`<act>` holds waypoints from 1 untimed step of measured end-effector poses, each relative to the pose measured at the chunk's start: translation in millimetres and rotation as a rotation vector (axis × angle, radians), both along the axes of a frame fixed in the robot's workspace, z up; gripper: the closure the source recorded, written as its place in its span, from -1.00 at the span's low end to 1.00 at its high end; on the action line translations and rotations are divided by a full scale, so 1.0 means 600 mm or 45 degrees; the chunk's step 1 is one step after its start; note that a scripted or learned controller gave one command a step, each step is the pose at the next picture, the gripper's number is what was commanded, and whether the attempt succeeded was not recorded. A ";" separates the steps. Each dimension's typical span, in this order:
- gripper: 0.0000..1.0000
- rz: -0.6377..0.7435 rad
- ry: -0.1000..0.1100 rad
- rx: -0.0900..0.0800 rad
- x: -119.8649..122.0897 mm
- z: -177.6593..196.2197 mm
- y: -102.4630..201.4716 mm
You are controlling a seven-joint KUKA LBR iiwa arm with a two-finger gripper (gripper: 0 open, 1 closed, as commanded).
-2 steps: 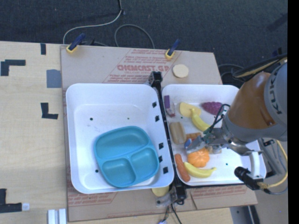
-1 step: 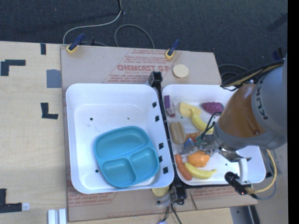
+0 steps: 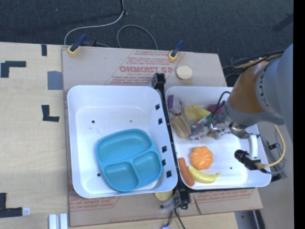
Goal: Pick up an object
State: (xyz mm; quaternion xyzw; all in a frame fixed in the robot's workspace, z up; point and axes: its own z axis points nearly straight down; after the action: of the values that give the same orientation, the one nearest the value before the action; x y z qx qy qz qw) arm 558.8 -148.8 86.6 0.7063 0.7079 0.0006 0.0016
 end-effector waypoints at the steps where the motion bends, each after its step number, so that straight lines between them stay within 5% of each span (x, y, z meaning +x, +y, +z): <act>1: -1.00 -0.002 -0.006 -0.003 -0.125 0.001 0.081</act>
State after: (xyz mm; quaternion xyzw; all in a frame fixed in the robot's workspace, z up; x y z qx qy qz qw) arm 484.0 -100.1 87.1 0.7069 0.7073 0.0016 0.0040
